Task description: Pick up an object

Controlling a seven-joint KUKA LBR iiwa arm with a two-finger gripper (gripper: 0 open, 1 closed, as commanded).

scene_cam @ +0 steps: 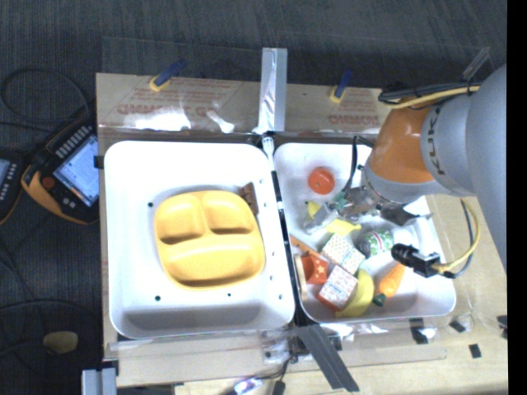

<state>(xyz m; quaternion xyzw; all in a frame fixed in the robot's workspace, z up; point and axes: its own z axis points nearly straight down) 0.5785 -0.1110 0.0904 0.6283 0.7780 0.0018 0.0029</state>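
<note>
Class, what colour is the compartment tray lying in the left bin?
Yellow. The compartment tray in the left bin shows clearly in the camera view.

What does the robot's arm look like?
The arm is big, round and smooth grey, with a bright orange band above its wrist. Dark letters are printed on the grey part. A yellow cable loops beside it to a small black plug.
</note>
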